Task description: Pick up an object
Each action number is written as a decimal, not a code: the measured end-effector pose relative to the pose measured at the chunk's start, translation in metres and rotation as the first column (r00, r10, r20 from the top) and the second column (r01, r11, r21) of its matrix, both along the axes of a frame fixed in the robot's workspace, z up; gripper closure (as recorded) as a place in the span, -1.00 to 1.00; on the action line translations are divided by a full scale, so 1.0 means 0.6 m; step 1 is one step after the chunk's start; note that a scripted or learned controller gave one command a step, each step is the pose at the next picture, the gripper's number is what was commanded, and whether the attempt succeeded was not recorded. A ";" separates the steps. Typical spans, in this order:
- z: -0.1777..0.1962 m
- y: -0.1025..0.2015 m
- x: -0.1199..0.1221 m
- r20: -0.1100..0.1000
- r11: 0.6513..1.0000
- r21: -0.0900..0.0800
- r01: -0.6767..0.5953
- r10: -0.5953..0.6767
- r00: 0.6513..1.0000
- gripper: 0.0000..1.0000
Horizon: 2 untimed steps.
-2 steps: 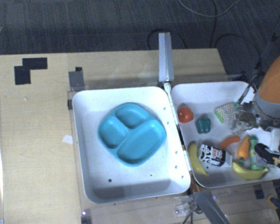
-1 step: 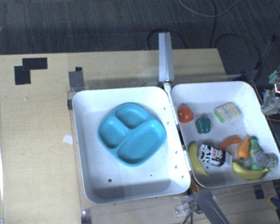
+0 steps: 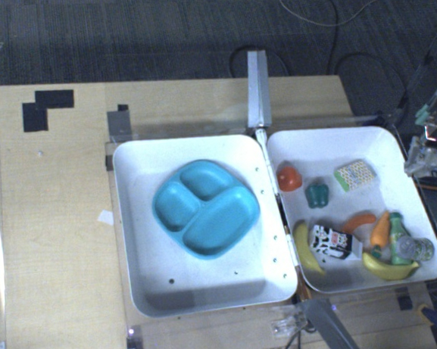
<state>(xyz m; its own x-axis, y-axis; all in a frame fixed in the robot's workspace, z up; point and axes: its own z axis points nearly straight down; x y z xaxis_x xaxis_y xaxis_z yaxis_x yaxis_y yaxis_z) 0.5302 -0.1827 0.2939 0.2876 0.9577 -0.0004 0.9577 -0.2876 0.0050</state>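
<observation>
The right bin (image 3: pixel 386 136) holds several small objects: a red tomato (image 3: pixel 288 177), a dark green pepper (image 3: pixel 317 193), a pale patterned block (image 3: pixel 355 175), a yellow banana (image 3: pixel 306 247), a black-and-white carton (image 3: pixel 333 243), an orange carrot (image 3: pixel 380 229), a green bottle (image 3: pixel 398 239) and a second banana (image 3: pixel 389 267). My gripper (image 3: pixel 424 159) hangs at the far right, just past that bin's right rim and above the bench. It is apart from every object and nothing shows in it.
The left bin (image 3: pixel 135 215) carries a blue divided plate (image 3: pixel 206 207). A metal post (image 3: pixel 257 90) stands behind the seam between the bins. Cables lie on the dark floor at the back.
</observation>
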 end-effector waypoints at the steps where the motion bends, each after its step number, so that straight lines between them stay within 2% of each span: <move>1: -0.052 0.121 -0.019 -0.001 0.993 0.002 0.116 -0.116 0.993 1.00; 2: -0.052 0.121 -0.019 -0.001 0.993 0.002 0.116 -0.116 0.993 -1.00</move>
<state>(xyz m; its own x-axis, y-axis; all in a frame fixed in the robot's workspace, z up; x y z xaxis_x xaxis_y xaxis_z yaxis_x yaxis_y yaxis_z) 0.5185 -0.1101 0.2629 0.3969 0.9179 0.0011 0.9179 -0.3969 0.0034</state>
